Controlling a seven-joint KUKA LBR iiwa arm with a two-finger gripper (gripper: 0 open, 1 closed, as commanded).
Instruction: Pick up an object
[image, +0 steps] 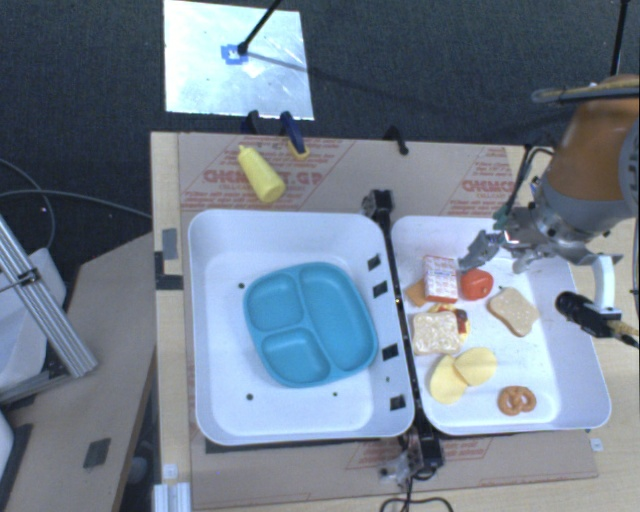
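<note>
Camera view: my claw (497, 252) hangs over right bin (590, 385), fingers spread, gripping nothing. Red tomato (476, 284) sits just beside claw at 7 o'clock, likely target. Bread slice (513, 311) at 5 o'clock. Blue tray (309, 322) in left bin (225, 300).

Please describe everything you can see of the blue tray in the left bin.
The blue tray is a light blue, plastic-looking plate with rounded corners and three compartments: two above, one below. It lies flat, turned at a slant, near the middle of the left bin. It rests on the bin's white floor.
</note>
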